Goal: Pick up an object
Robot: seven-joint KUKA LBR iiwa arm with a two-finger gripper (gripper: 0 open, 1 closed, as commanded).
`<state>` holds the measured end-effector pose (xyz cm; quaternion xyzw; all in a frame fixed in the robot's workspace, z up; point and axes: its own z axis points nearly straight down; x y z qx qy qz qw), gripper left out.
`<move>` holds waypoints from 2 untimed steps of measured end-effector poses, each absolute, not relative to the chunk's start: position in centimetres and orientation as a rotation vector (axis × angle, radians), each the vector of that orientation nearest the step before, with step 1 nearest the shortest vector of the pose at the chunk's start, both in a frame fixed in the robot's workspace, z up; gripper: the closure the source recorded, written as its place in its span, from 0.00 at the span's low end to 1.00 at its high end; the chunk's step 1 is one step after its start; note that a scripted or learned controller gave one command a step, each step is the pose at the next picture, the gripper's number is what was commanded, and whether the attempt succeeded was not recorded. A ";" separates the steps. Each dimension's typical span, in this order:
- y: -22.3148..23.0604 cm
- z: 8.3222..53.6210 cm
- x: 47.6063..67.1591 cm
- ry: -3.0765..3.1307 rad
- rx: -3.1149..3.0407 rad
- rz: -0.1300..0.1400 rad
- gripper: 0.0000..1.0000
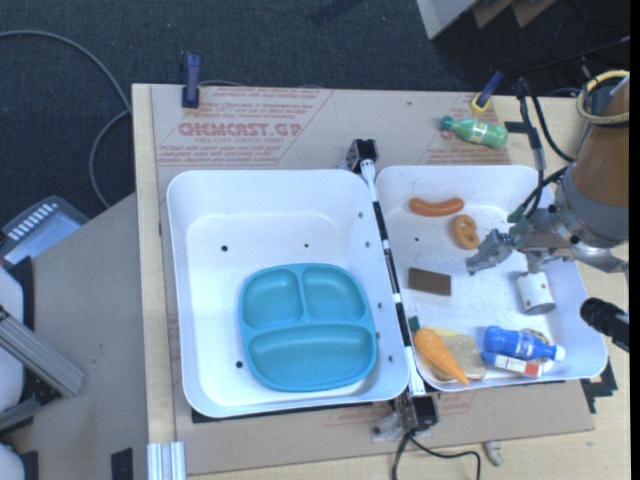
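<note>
the jaws (492, 252) hang over the right bin (400, 193), reaching in from the right on the grey arm with its orange band. in the camera view the grasping part reads as a dark grey cluster pointing left and a little down; whether it stands open or closed i cannot tell, the metal is too small and blurred to separate, and nothing shows held in it.

the nearest things to it — a coiled brown pretzel-like piece (465, 231) just up and to the left, nearly touching the tip in this slanted view, and a dark brown flat block (430, 282) lying below and to the left, near but apart. the block's long axis runs roughly left to right across the bin. a sausage (437, 206) lies further up, also lengthwise left to right, well clear of the tip. a small white cylinder (534, 292) sits below the wrist, to the right of the tip, so it lies behind the reach rather than ahead of it.

along the bin's near edge are a carrot (441, 355) slanting down to the right and a blue and white bottle (520, 344) lying on its side — both well apart from the tip.

by my judgement the pretzel-like piece is the likely target, since it lies closest; the move turns on a short shift up and left, then down.

the left bin (190, 208) holds a blue divided plate (306, 325); a green bottle (476, 131) lies on the worktop (240, 128) beyond the right bin.
</note>
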<state>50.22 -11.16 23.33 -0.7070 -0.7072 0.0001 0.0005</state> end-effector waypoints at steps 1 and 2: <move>-11.7 13.6 55.8 -2.220 -2.220 0.002 0.00; -9.4 8.7 54.9 -2.224 -2.224 -0.004 0.00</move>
